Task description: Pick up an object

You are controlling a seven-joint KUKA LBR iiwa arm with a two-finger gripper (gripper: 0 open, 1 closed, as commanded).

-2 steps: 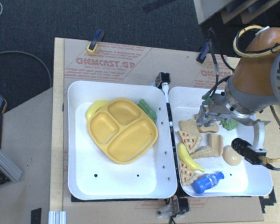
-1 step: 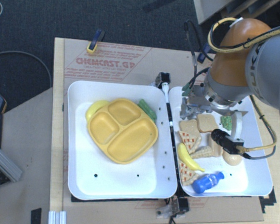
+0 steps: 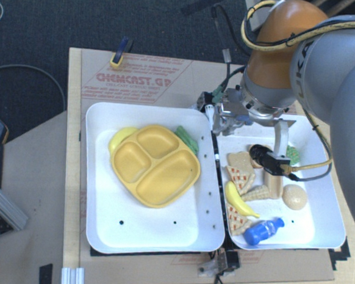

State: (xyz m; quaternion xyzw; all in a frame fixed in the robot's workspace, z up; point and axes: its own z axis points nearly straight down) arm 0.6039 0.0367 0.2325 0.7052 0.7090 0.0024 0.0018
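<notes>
One yellow tray (image 3: 155, 165) in white bin (image 3: 127, 232); tool (image 3: 225, 120) at bin corner, state cannot tell.

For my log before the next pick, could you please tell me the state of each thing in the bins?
Yellow divided tray: right way up, compartments empty, left bin.
Blue bottle: lying on its side, right bin.
Banana: unpeeled, lying flat, right bin.
</notes>
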